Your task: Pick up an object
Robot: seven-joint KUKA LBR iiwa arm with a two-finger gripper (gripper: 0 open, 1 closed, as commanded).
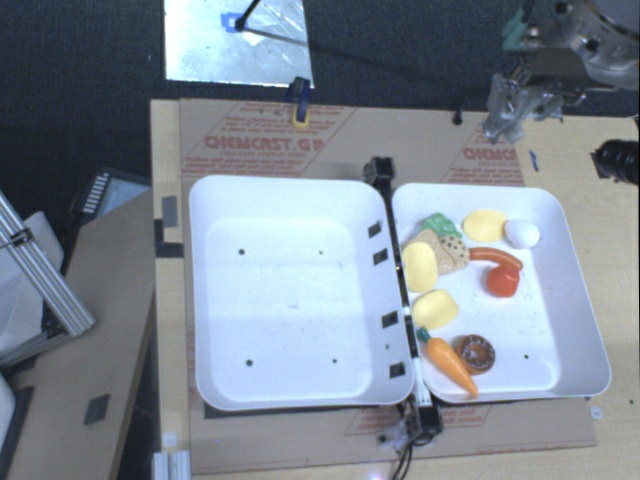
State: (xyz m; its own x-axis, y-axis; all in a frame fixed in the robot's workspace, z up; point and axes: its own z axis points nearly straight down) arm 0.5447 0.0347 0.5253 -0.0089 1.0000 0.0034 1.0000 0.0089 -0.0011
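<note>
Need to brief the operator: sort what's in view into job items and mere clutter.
Job: gripper up beyond the right bin; in that bin, carrot, donut, tomato, egg, sausage, cracker and yellow pieces.

Clutter: left bin, cardboard, foil sheet, yellow clamp.
</note>
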